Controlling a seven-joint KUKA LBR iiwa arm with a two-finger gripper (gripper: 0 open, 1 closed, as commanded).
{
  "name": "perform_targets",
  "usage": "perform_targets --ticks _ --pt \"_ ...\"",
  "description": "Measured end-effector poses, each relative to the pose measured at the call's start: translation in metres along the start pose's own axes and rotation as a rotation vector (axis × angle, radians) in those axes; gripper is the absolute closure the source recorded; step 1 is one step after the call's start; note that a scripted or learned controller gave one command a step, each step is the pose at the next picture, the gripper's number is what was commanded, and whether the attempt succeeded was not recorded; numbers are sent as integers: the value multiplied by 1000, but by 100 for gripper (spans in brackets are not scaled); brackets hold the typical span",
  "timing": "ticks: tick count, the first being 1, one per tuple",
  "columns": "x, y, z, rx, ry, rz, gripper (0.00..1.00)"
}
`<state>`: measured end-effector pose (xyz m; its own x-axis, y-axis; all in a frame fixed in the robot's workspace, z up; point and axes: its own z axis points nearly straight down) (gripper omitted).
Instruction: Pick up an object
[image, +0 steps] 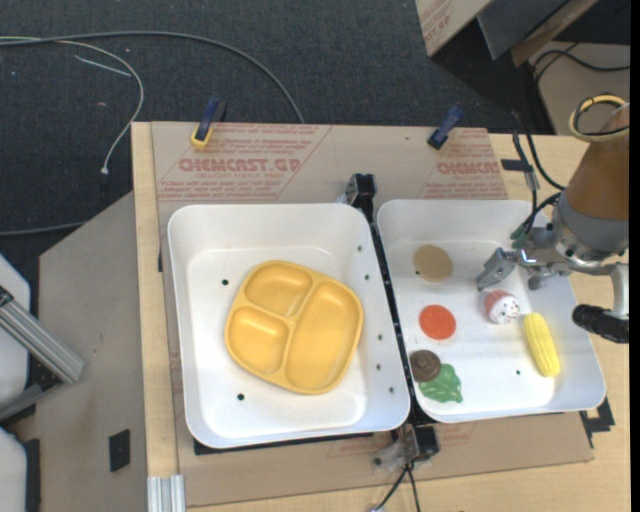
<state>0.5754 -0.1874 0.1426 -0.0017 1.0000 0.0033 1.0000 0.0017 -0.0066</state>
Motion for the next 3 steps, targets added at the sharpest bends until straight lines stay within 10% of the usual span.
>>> perform_targets --ticks 1,2,3 --pt "1 -1 53 0 0 2 0" --pt "0 1 38 -8 -2 1 100" --pt "1 2 -6 -12 -5 1 100"
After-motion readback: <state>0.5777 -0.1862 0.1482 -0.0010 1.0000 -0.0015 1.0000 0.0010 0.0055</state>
